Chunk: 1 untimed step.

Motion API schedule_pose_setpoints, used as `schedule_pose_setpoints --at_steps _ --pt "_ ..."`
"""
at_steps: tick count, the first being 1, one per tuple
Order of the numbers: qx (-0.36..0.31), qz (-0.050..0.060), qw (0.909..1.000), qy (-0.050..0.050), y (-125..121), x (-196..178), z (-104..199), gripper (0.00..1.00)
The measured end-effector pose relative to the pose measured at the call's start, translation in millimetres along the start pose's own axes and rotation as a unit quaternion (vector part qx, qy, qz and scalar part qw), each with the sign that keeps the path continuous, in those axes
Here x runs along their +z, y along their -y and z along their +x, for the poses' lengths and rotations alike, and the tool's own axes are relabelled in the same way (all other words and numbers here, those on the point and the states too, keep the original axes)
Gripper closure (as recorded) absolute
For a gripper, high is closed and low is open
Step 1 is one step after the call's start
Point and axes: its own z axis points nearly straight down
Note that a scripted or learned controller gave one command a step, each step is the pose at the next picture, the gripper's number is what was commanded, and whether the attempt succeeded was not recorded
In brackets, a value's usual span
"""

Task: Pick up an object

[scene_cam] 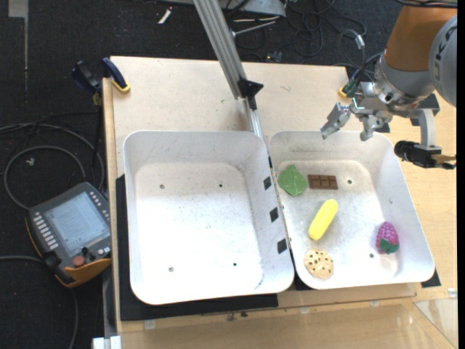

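The right bin holds several small items: a green leaf-shaped piece, a brown chocolate bar, a yellow corn cob, a round cookie and a purple bunch of grapes. My gripper hangs above the far rim of the right bin, up and to the right of the chocolate bar. Its two fingers are spread apart with nothing between them.
The left bin lies beside the right one, with a slanted metal pole rising behind their shared edge. A teach pendant rests on the floor at the left. Cables lie behind the bench.
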Motion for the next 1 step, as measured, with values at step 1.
schedule_pose_setpoints --at_steps 1 --pt "-0.001 -0.001 1.0 0.001 -0.3 -2.6 0.1 0.0"
